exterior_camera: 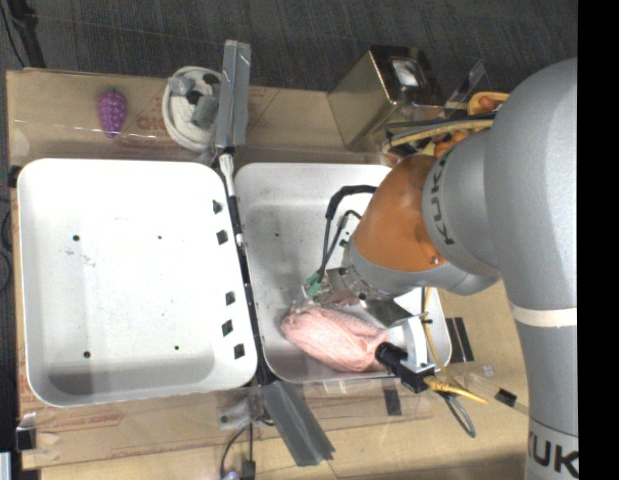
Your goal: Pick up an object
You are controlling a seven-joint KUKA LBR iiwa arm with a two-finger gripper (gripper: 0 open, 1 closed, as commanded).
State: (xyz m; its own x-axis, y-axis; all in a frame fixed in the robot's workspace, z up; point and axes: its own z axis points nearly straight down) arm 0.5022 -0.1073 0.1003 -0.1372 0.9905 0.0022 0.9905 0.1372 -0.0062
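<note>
Arm low over right bin (pixel 289 188), end effector (pixel 334 290) just above pink object (pixel 334 336), its grip state cannot be told, pick not yet confirmed

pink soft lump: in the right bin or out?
In. The pink soft lump lies on the right white bin's floor near its front wall.

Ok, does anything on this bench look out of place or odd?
One thing: a small purple object lies on the bench beyond the left bin, outside both bins. The pink object lies in the right bin below the arm.
</note>
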